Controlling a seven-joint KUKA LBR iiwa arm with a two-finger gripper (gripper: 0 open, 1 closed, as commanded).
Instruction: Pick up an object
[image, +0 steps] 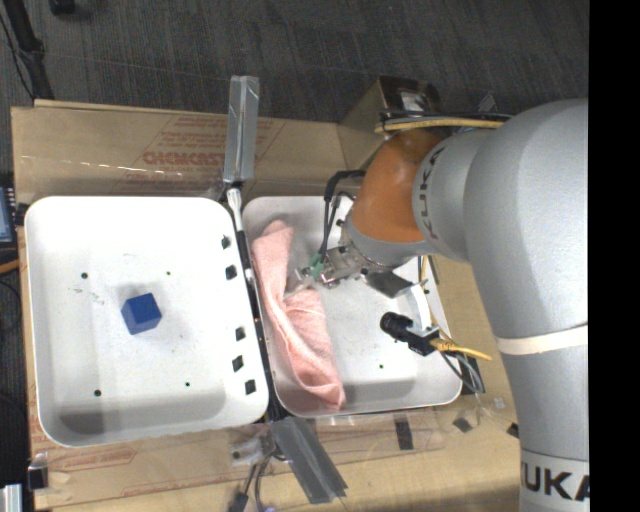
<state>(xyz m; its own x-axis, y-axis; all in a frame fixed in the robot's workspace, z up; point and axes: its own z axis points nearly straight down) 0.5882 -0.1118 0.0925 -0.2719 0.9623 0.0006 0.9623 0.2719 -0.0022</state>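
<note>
1. Two white bins sit side by side on a bench lined with cardboard (300, 140): the left bin (60, 400) and the right bin (400, 395).
2. A cube (141, 312), blue, lies on the left bin's floor, left of its centre and apart from every wall.
3. A cloth (300, 320), pink and crumpled, lies along the right bin's left wall, stretching from near the far left corner down to the near left corner, where it bunches against the near wall.
4. The arm (500, 220) comes in from the right and bends down over the right bin; its orange band (395, 195) sits above the bin's far edge.
5. The gripper (318, 270) is low over the right bin's far half, its tip just at the cloth's right edge, about at the cloth's middle.
6. Whether the jaws are open or closed, and whether any cloth is caught between them, cannot be told: the tip is small and partly lost against the fabric.
7. A black cable fitting (405, 330) with a yellow wire hangs over the right bin's right side.
</note>
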